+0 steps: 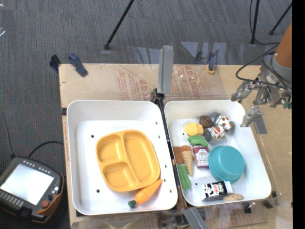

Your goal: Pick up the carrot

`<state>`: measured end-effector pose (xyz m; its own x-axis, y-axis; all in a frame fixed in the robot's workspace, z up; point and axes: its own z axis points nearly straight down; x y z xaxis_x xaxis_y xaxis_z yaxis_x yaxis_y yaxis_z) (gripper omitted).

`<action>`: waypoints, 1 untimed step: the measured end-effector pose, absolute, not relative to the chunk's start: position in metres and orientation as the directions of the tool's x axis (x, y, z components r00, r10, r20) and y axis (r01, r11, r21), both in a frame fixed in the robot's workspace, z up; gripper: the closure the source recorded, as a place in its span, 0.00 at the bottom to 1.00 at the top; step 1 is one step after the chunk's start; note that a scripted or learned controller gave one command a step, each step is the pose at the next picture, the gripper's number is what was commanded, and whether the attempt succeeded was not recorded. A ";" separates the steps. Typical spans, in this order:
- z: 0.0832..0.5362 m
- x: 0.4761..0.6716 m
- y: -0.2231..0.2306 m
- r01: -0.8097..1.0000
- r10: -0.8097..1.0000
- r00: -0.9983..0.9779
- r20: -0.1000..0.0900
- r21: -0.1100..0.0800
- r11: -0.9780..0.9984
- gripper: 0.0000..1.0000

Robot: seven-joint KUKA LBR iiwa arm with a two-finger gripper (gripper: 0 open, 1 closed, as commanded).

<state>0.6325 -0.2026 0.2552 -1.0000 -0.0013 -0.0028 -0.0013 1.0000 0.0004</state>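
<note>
The orange carrot (148,192) with a green stem end lies in the left bin (81,123), at the front, against the near right corner of the yellow divided plate (127,160). My gripper (247,106) hovers over the far right corner of the right bin (259,147), well away from the carrot. Its fingers (252,117) stand apart and hold nothing.
The right bin holds several toy foods: a teal bowl (227,163), a milk carton (214,189), corn (193,128), green beans (184,175) and small cans. A metal divider post (165,75) stands between the bins at the back. A pendant (28,185) lies on the floor at left.
</note>
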 end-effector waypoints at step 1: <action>0.177 0.645 -0.105 -0.279 -0.279 -0.960 0.001 0.005 0.960 0.00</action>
<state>0.6445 -0.1053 0.1771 -0.9602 -0.2795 0.0008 -0.2795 0.9601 0.0048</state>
